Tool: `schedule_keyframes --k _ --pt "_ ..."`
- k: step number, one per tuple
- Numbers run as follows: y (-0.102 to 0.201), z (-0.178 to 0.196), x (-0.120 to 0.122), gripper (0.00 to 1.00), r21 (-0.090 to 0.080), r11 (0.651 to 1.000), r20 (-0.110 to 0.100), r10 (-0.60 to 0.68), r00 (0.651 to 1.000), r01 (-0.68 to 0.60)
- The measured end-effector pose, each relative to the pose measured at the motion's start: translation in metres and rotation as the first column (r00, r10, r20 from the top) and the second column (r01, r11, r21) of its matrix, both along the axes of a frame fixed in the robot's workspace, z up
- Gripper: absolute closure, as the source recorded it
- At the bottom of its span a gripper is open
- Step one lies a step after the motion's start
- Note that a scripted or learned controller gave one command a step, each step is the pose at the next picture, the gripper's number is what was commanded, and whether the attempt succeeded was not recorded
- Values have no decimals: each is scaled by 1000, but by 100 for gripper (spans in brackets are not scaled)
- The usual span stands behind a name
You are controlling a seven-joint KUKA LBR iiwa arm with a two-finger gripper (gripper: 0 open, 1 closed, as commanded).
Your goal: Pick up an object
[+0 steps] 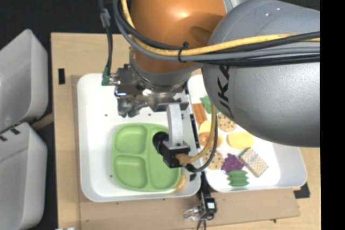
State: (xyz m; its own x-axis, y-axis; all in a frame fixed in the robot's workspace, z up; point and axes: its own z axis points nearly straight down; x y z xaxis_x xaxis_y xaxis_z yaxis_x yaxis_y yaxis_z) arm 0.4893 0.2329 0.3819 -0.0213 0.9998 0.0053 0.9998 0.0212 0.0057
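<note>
In the overhead camera view, my arm (pixel 253 56) hung low over the left bin (pixel 89 132), right by where it met the right bin (pixel 288 169). My gripper (pixel 146 95) was tucked under the wrist, so honestly I couldn't tell if it was clamped or released. A green divided tray (pixel 135 161) lay in the left bin. In the right bin, purple grapes (pixel 233 161), a yellow slice (pixel 240 140), a checkered wafer (pixel 254 162) and a green leafy piece (pixel 237 179) sat bunched together.
</note>
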Motion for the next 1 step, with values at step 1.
schedule_keyframes --k 1 --pt "-10 177 11 100 0 1000 8 -14 1000 14"
